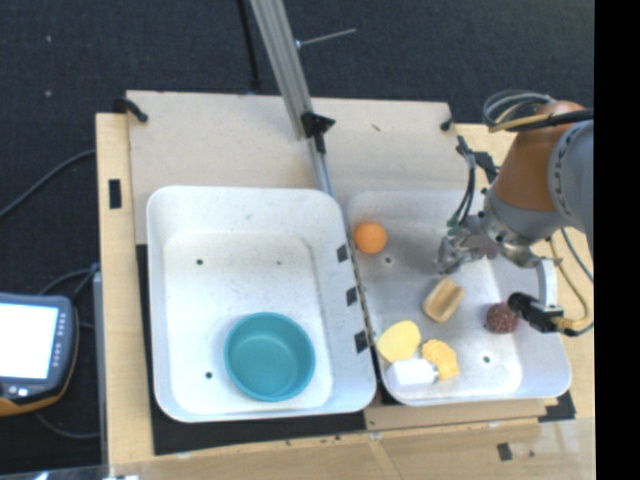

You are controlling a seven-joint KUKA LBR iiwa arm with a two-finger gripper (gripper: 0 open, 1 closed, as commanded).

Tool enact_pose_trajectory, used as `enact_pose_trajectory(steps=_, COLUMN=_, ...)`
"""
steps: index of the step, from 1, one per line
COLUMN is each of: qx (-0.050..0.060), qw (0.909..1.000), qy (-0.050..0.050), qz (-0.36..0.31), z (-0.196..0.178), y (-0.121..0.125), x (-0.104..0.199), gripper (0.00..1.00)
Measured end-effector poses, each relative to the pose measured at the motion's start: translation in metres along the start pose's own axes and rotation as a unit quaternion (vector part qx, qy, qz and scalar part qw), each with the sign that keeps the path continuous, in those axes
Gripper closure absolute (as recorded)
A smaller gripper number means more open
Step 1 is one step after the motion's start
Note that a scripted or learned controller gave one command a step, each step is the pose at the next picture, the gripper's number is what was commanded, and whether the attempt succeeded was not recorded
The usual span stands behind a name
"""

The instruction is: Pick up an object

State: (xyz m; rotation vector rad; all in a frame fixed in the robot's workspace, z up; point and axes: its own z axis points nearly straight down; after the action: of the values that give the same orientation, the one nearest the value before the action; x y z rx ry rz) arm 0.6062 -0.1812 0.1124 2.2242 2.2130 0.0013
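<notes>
From the camera fixed above the bench, two shallow white bins are seen side by side on a pale wooden bench top. In the left bin a teal bowl is found upright near the front edge, slightly right of the middle; the remainder of that bin's floor is bare.

In the right bin several small objects are spread. An orange ball lies near the back left corner, close to the wall shared with the left bin. A tan, block-shaped piece rests tilted near the middle of the floor. A dark reddish-brown, rough-surfaced ball lies towards the right edge. At the front left corner three things are clustered: a smooth yellow lump, a white block just in front of it and touching it, and a bumpy yellow-orange piece just beside both.

The arm, grey with an orange band, is seen entering from the right above the back half of the right bin. The gripper is lowered close to the bin floor, just behind the tan piece and apart from it. Nothing is seen between its fingers; how far they are spread cannot be told from this angle.

A slanted aluminium rail is seen crossing the back of the bench.
</notes>
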Motion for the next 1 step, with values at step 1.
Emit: enact_pose_trajectory(steps=1, qx=-0.002, qw=1.0, qy=0.0, qz=-0.001, z=-0.062, y=-0.0005, x=-0.0084, gripper=1.0)
